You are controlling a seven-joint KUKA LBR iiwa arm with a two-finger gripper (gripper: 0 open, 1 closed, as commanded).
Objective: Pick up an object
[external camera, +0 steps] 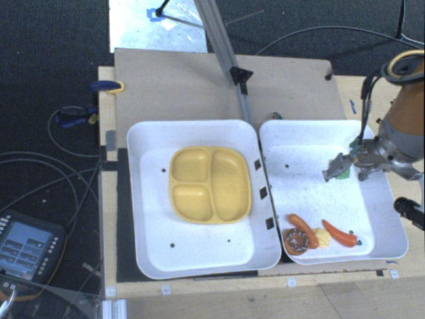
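My gripper (348, 169) hangs over the right side of the right bin (312, 148), reaching in from the right. A small green object (343, 172) sits between its fingers, lifted off the bin floor, and the gripper is shut on it. At the bin's front lie a reddish sausage (302, 226), a brown doughnut (295, 242), a small yellow piece (323, 238) and an orange-red carrot-like piece (339, 233), all well in front of the gripper.
The left bin (149, 198) holds a yellow divided plate (211, 183). A grey pole (219, 35) slants down to the gap between the bins at the back. Cables and a handheld pendant (23, 244) lie on the floor to the left.
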